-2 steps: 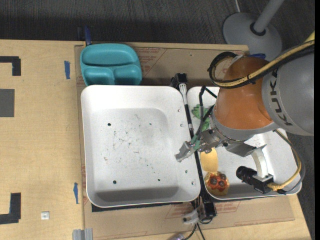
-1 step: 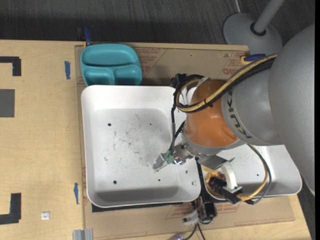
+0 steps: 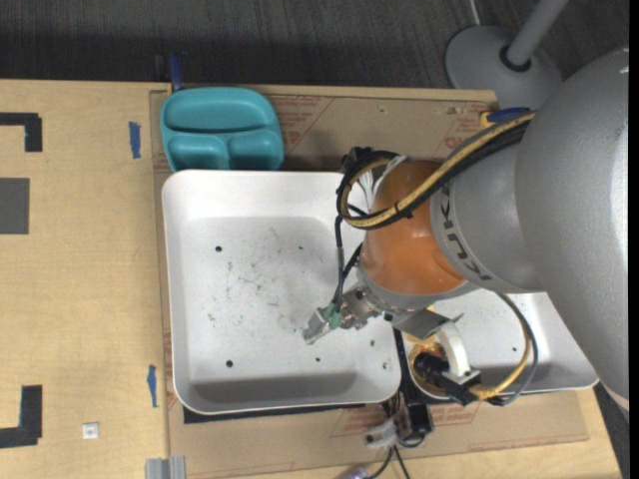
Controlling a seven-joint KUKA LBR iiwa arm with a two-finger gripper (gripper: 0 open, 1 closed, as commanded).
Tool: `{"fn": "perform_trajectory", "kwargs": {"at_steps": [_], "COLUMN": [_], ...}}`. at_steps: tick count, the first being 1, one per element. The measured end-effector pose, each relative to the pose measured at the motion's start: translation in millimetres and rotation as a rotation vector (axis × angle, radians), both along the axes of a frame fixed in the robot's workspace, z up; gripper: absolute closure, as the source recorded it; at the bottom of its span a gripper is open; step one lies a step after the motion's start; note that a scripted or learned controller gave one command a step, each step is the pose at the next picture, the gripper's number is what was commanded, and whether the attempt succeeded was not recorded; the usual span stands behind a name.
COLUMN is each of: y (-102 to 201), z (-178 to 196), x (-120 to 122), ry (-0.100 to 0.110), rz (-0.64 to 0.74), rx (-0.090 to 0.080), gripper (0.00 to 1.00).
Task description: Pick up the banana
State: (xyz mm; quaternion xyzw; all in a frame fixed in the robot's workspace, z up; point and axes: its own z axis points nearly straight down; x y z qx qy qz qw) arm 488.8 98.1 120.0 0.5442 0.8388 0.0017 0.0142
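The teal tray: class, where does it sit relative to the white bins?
The teal tray sits on the bench beyond the left white bin, touching its far rim near the upper-left corner.

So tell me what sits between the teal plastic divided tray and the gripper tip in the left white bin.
In the camera view, bare scuffed bin floor lies between the teal divided tray and the gripper.

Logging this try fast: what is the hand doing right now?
Hand: low over the left bin, near its right side; open or shut cannot be told, and nothing is seen held.
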Motion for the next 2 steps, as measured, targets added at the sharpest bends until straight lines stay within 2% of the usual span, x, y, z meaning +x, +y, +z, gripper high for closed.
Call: {"fn": "perform_trajectory", "kwargs": {"at_steps": [1,2], "y": [41.1,93.6], "z": [3.8,85.5], "x": [-9.7,-9.7], "ry": [0.021,0.023], "rz": [-0.581,-0.550], "rx": [0.020,0.020], "gripper": [0.00,0.00]}}
